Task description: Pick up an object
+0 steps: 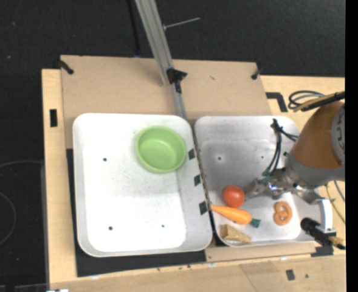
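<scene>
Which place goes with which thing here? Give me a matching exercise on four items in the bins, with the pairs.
Things:
1. green bowl
2. tomato
3. carrot
4. end effector

Places:
A. right bin, just below the tomato
B. left bin, upper right part
C. right bin, right of the tomato
D. right bin, just above the carrot

Pairs: 1-B, 2-D, 3-A, 4-C

**Plastic, Board and Scuffed Bins**

Left of the gripper, the tomato shines glossy, smooth plastic by the look. The carrot just below it looks matt. Far left, the green bowl shows a soft plastic sheen. The right bin looks grey-scuffed, the left bin matt white. The bench looks like raw board.
</scene>
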Available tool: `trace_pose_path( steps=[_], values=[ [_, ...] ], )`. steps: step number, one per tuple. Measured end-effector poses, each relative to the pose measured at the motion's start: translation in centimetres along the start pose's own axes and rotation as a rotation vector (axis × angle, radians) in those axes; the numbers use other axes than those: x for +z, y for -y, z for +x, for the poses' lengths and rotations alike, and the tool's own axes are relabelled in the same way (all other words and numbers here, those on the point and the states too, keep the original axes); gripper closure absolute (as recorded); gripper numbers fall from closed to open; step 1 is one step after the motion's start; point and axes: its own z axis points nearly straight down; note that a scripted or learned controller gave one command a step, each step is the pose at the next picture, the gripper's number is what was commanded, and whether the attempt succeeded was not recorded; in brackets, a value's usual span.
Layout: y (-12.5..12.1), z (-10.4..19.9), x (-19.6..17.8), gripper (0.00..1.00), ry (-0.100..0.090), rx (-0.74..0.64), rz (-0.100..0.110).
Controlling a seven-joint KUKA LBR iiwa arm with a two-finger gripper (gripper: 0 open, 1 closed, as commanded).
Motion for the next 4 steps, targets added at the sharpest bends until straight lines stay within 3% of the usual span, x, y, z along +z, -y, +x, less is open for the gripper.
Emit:
trace_pose_path(
  steps=[1,3,4],
  values=[
    [-0.3,-0.1,-1.4,1.0,0.0,0.005,-0.009],
    [-1.5,0.7,-13.0,1.0,0.001,-0.004,-0.009],
    [-1.5,0.5,-12.0,1.0,0.001,-0.001,-0.003]
  ],
)
